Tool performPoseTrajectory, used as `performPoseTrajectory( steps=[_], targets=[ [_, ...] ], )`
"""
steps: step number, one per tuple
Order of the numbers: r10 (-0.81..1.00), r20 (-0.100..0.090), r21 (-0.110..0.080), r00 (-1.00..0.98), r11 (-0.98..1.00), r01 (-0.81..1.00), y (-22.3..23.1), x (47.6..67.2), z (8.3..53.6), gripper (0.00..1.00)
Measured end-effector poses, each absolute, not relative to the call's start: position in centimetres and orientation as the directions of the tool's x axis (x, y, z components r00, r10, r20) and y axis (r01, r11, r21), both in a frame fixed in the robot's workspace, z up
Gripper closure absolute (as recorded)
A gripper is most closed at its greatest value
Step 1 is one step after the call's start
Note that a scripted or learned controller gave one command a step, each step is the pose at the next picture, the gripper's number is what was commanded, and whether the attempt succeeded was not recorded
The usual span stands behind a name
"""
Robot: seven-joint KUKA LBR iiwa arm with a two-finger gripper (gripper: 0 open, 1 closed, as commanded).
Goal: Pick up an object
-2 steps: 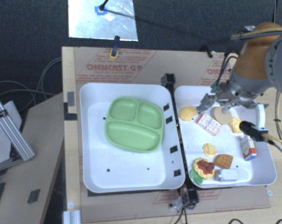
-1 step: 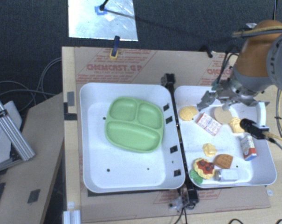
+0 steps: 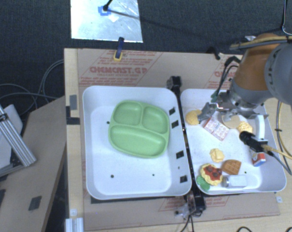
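Your gripper (image 3: 218, 108) hangs over the right bin (image 3: 273, 180) above a checked packet (image 3: 216, 128); its grasp can't be told.

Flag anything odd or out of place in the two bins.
Nothing looks spilled or damaged. The green divided plate lies level in the left bin. Toy food such as the pizza slice lies loosely scattered in the right bin, beneath the claw.
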State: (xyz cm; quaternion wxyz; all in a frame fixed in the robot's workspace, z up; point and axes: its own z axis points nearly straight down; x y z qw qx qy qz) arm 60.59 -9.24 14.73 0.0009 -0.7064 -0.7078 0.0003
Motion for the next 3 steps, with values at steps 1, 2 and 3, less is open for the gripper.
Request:
performPoseTrajectory(
  steps=[1,2,3],
  targets=[
    [1.0,-0.005,0.008,-0.001,0.001,1.0,-9.5,60.4,9.1,0.0],
    [1.0,-0.003,0.011,-0.001,0.001,1.0,-9.6,60.8,9.1,0.0],
    [1.0,-0.01,0.024,0.0,0.0,1.0,-9.9,61.1,10.4,1.0]
  ],
)
